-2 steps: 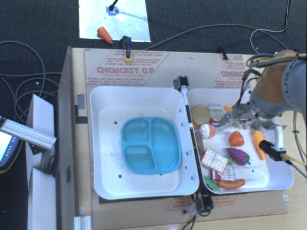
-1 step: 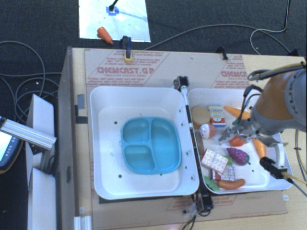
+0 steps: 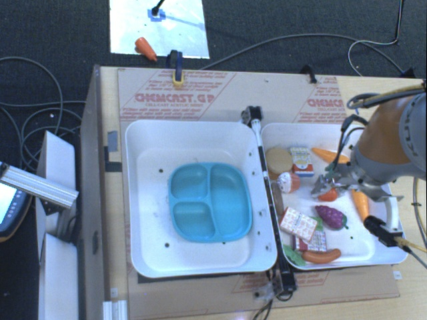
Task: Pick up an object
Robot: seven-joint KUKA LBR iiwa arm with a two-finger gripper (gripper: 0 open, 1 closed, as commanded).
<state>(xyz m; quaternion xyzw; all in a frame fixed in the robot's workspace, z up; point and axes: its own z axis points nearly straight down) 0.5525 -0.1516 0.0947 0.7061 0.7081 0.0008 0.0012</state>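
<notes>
The gripper (image 3: 328, 187) hangs low in the right bin (image 3: 380, 262) over a small red-orange toy (image 3: 327, 195), fingers' state I cannot tell; it looks light, hard, slick plastic; best pinched across its narrow middle.

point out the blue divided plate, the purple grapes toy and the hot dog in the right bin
blue divided plate (image 3: 210, 202): camera view, on its central ridge.
purple grapes toy (image 3: 331, 216): camera view, middle of the bunch.
hot dog (image 3: 321, 256): camera view, middle of the sausage.
</notes>
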